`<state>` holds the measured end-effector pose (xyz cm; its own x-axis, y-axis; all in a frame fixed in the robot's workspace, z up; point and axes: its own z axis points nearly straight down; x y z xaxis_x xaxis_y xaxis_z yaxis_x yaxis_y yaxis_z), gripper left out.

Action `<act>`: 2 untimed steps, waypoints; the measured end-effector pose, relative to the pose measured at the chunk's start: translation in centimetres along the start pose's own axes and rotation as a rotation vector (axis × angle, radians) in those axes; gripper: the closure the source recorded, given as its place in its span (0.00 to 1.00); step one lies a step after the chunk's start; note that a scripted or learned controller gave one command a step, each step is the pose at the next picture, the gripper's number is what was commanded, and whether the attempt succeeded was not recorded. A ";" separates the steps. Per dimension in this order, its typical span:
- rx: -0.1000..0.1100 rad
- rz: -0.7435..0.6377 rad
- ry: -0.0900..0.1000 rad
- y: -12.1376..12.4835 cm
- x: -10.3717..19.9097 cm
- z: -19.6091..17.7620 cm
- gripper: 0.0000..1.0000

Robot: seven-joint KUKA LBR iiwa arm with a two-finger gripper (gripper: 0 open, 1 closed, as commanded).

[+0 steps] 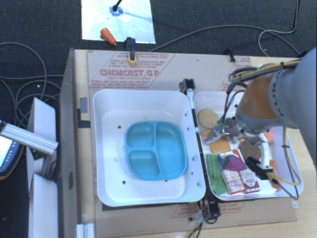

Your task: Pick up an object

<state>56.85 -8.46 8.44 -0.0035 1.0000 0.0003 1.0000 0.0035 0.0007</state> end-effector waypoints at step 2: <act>-0.003 -0.001 0.001 4.0 5.7 -10.1 1.00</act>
